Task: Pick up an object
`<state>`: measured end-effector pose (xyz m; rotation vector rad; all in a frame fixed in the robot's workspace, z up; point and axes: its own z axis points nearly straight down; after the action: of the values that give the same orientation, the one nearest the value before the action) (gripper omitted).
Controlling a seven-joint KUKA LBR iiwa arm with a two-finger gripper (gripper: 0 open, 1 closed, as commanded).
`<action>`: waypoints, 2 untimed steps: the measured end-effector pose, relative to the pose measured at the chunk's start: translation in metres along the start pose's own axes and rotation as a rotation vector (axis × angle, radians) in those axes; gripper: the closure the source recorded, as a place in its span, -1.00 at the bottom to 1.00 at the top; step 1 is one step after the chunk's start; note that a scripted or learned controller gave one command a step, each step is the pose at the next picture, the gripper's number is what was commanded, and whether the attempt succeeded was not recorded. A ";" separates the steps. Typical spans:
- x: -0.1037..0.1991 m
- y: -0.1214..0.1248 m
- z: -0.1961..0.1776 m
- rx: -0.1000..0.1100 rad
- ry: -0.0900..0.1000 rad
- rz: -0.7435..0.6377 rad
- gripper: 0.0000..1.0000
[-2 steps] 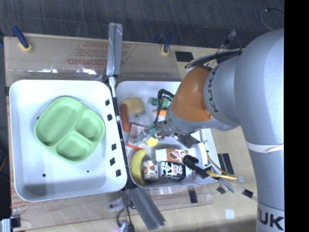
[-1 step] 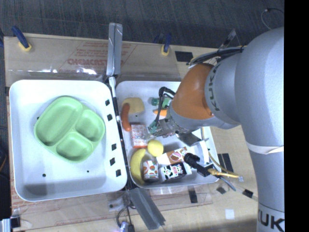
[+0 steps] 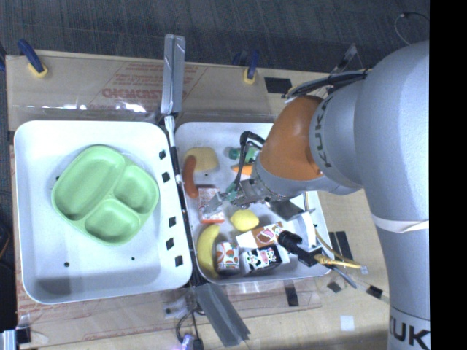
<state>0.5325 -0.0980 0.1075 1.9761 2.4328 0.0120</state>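
The right bin [image 3: 219, 133] holds a jumble of toy food. A yellow lemon [image 3: 244, 219] lies near its middle, a banana [image 3: 207, 249] at the front left, and a red sausage [image 3: 190, 175] beside a tan bread piece [image 3: 205, 157] at the back left. Small cartons [image 3: 250, 257] stand along the front edge. A small red and white packet [image 3: 210, 201] lies left of the lemon. My gripper [image 3: 239, 189] hangs low over the bin's middle, just above the lemon, under the orange wrist band [image 3: 292, 148]. The wrist hides its fingers.
The left bin [image 3: 44, 268] holds a green divided plate [image 3: 106, 192]. A metal divider bar [image 3: 172, 75] rises between the bins at the back. Blue clamps [image 3: 32, 57] grip the cardboard at the rear. The grey arm [image 3: 379, 137] covers the right side of the right bin.
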 end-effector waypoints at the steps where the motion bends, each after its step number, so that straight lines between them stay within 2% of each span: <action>1: -0.058 0.108 0.017 0.028 0.012 -0.048 -1.00; 2: -0.058 0.111 0.006 0.019 0.004 -0.058 1.00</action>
<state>0.6526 -0.1320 0.1024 1.9143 2.5003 -0.0072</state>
